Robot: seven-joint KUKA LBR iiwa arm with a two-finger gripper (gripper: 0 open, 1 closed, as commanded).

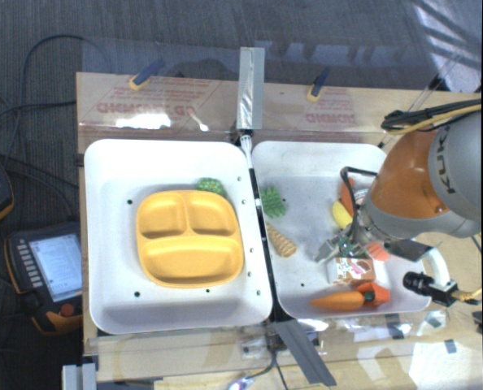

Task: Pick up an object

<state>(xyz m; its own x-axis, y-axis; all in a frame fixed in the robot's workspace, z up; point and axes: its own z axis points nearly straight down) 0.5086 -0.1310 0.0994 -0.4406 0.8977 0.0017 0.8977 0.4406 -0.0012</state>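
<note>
The grey and orange arm (412, 189) reaches in from the right over the right bin (306, 177). Its gripper (337, 247) hangs low near the bin's middle right. Just under and right of the gripper lies a small printed packet (351, 271). A yellow piece (341, 213) lies just above the gripper, partly hidden by the arm. An orange carrot (339, 301) rests along the bin's front wall. A tan ridged cone (281, 243) and a green leafy toy (272, 201) lie at the bin's left side.
The left bin (111, 185) holds a yellow divided plate (190, 238), with a green toy (211, 186) at its far edge. A small red piece (378, 253) sits beside the wrist. A metal divider (250, 88) stands behind the bins. Tablets lie on the floor at left.
</note>
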